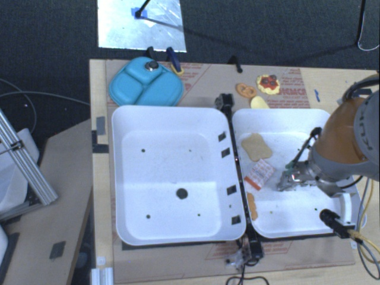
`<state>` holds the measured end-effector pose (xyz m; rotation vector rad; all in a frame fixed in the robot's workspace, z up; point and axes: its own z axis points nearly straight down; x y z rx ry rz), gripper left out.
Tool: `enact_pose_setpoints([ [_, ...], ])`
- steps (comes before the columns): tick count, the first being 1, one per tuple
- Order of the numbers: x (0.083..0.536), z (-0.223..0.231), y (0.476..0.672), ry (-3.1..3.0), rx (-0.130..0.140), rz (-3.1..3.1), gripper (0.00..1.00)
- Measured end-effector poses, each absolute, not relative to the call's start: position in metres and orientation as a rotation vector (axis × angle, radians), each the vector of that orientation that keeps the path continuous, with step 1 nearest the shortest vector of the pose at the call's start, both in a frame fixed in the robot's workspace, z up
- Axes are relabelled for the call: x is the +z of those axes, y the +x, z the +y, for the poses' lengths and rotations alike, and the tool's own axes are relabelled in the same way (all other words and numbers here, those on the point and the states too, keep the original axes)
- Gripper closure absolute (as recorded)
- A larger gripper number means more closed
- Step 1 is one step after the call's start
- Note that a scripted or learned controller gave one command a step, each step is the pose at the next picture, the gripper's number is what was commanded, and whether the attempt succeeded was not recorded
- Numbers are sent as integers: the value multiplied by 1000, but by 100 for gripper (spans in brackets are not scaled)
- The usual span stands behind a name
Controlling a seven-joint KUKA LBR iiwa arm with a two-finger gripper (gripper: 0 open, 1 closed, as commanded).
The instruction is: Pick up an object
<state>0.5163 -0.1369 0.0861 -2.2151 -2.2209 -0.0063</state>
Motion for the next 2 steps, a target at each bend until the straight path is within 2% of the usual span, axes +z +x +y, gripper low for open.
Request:
enact_pose_setpoints([
  [1, 89, -106, 491, -2233, -13, -2238, 100],
  [2, 189, 55, 488, -2215, -13, -2236, 100],
])
